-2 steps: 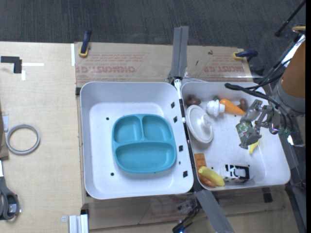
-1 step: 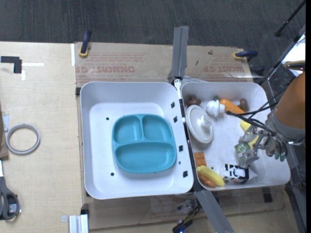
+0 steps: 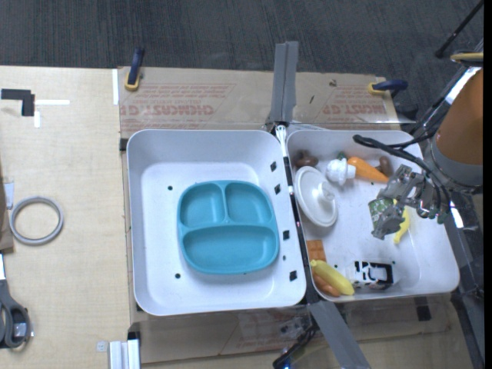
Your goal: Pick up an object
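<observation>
Far left, on bench [image 3: 69, 283]: grey tape ring [image 3: 34, 220], w/ scissors [image 3: 14, 323] below it at frame edge. Next, L bin [image 3: 146, 167]: white, shallow, w/ teal 3-section plate [image 3: 228, 227] lying flat at centre. Behind both bins: cardboard sheet [image 3: 200, 102] w/ red print, clamped by blue-yellow clamps [image 3: 135, 69] at L and R back corners. Between bins: grey upright bar [image 3: 284, 79].

R bin [image 3: 430, 279], L to R: white round lid-like dish [image 3: 316, 197] against L wall; small brown item [image 3: 307, 160] at back; orange block [image 3: 315, 249] and yellow banana-like toy [image 3: 331, 275] at front L corner, touching a red-orange piece [image 3: 329, 288]; white knob-shaped toy [image 3: 339, 171] just beside orange carrot [image 3: 367, 169] near back; black-white item [image 3: 373, 274] at front, apart from the rest.

Mid-R of R bin: gripper [image 3: 390, 206] low over bin floor, pinching a crumpled green-grey object [image 3: 383, 212] between fingers; yellow piece [image 3: 401, 229] just beside and below it, whether attached or separate: can't tell. Whether object is lifted off floor: can't tell.

Far R: arm [image 3: 461, 141] w/ orange band, reaching in over bin's R wall, cables looped above.
</observation>
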`<act>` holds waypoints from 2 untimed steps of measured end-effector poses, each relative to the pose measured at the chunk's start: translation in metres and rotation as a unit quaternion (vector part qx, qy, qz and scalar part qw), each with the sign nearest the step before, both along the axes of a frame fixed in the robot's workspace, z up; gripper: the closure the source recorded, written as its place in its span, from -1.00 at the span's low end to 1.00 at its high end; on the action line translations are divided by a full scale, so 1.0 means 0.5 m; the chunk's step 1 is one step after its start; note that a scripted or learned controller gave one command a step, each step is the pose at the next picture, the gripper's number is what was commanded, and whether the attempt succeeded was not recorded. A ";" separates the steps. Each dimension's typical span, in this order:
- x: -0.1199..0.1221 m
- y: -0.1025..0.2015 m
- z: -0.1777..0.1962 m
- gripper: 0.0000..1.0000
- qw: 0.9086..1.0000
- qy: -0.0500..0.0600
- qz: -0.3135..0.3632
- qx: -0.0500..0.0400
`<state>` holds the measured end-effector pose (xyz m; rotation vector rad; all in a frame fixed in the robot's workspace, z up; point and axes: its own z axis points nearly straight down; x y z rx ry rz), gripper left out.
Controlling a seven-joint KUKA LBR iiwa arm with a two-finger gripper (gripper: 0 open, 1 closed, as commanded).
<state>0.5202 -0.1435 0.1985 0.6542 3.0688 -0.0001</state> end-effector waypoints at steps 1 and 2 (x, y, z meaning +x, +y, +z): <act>-0.059 0.037 -0.171 1.00 0.999 -0.012 0.032 -0.003; -0.062 0.037 -0.177 -1.00 0.999 -0.010 0.032 -0.002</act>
